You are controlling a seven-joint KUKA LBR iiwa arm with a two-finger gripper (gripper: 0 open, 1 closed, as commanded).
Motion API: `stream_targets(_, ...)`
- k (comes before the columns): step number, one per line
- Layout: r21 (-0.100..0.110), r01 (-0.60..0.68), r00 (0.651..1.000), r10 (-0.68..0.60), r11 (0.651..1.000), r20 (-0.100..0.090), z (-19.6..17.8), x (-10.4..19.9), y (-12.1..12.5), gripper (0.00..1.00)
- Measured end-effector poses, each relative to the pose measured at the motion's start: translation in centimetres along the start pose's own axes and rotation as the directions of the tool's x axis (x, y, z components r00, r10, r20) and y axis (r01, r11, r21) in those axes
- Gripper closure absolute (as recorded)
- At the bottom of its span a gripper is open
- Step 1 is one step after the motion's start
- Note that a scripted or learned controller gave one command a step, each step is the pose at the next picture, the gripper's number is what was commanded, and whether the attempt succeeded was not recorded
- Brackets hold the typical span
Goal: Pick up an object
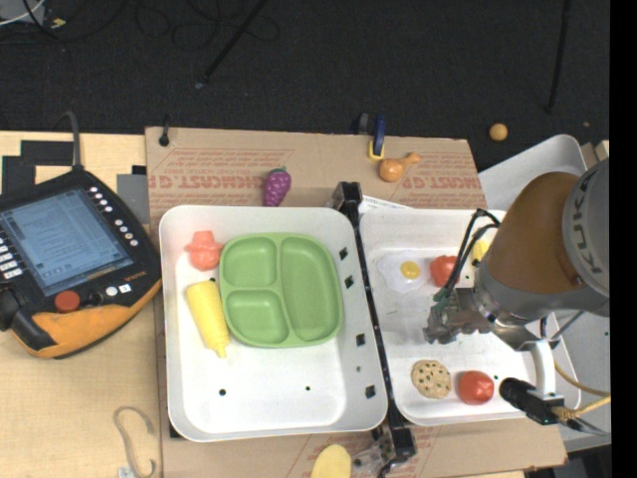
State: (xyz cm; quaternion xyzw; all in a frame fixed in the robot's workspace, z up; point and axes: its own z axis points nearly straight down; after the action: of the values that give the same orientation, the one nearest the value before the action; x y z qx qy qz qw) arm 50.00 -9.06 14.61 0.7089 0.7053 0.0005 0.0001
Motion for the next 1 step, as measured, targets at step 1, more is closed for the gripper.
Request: stream_targets(1, 0.000, 0.004, 1.000, -0.004, 1.000, 0.000, -4.36, -0.24, -0.52, 1.00)
